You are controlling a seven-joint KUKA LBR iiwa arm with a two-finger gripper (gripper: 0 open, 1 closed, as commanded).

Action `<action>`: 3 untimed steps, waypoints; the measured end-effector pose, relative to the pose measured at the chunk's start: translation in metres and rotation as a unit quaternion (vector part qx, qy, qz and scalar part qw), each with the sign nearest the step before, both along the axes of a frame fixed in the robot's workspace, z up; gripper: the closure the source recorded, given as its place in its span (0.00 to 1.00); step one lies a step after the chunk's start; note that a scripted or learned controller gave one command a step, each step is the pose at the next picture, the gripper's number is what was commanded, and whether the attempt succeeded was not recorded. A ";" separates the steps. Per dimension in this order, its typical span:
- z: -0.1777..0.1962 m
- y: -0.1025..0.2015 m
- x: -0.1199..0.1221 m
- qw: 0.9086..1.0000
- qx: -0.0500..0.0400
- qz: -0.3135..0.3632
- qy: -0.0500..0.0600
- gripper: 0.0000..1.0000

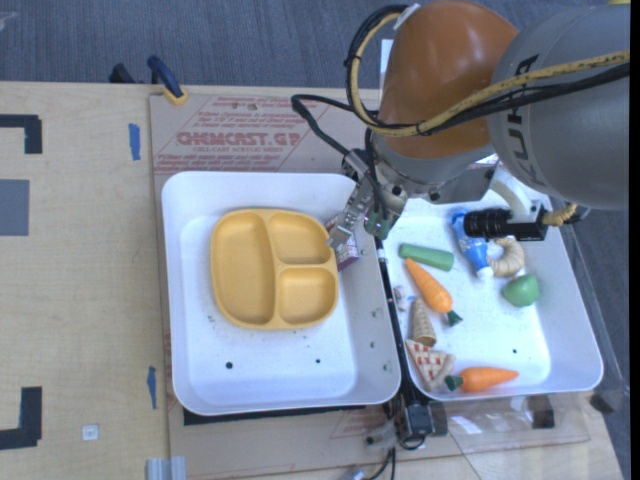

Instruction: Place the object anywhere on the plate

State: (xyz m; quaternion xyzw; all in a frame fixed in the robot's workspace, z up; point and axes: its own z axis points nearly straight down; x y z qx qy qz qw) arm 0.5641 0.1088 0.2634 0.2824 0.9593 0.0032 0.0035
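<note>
Overhead, the arm's orange band [445, 63] dominates; below it the gripper [352, 230] hangs at the yellow plate [272, 268] rim, clenched on a small purple object [347, 257]. Risk: release here drops the object onto the left bin [270, 378] floor, missing the plate.

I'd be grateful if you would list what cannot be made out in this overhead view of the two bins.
- Gripper: small and blurred beside the yellow plate; open or shut is unclear.
- Purplish object under the gripper: too small to identify, and whether it is held is unclear.
- Right bin: its back part lies under the arm.
- Blue item: partly hidden by a black part of the arm.
</note>
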 end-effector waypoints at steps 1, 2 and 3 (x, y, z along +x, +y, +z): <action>0.000 -0.003 0.000 1.000 -0.001 -0.002 0.000 0.00; 0.011 -0.002 0.002 1.000 -0.001 -0.001 -0.004 1.00; 0.010 -0.002 0.002 1.000 -0.001 -0.001 -0.004 0.00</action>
